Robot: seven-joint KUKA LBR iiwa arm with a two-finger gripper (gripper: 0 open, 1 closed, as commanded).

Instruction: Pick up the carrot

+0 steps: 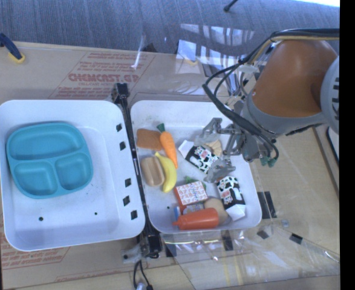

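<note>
The small orange plastic carrot with a green top [168, 146] lies in the right-hand shallow white bin [250, 189], near its far left corner, between a tan bread slice [148, 139] and a yellow banana [167, 171]. It looks light, rigid and smooth, so gripping across its thicker upper half seems safest. The metal two-finger pincer [221, 145] hangs apart to the carrot's right, holding nothing; whether it is open or closed cannot be told.
</note>
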